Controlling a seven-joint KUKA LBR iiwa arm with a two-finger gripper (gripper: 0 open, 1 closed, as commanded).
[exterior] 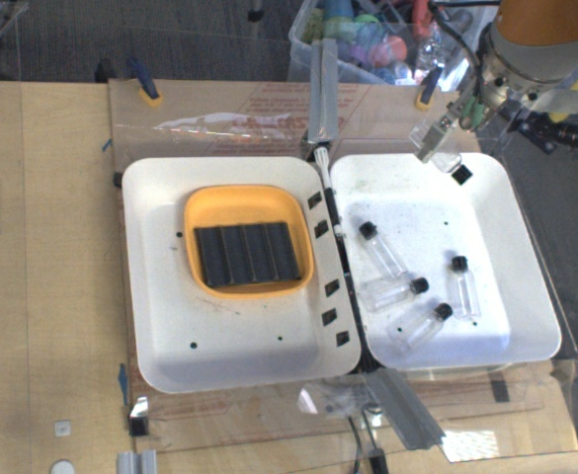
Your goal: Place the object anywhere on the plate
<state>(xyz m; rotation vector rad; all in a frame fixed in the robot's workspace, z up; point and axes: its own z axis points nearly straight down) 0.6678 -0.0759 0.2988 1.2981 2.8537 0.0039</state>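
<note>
The pincer [447,126] hangs at the far edge of the right bin [526,255], below the arm's orange band. Between its fingers sits a clear vial [445,153] with a black cap, tilted, its cap end pointing down toward the bin floor; the pincer is clenched on this vial, which is lifted off the white floor.

Nearer the camera than the pincer, four more vials lie flat in the same bin. One [379,248] lies below and slightly left of the pincer, another [392,293] further toward the camera, a third [423,326] nearest the front rim, and a fourth [463,286] almost straight below the pincer, close to the third.

Well to the left of the pincer, across the divider between the bins, the left bin [150,294] carries the orange plate [200,210]. A dark ribbed block [247,255] lies in the middle of that plate. The held vial is well apart from the plate.

Behind the pincer, off the wooden surface [41,265], stands a clear box of coloured toys [377,18].
</note>
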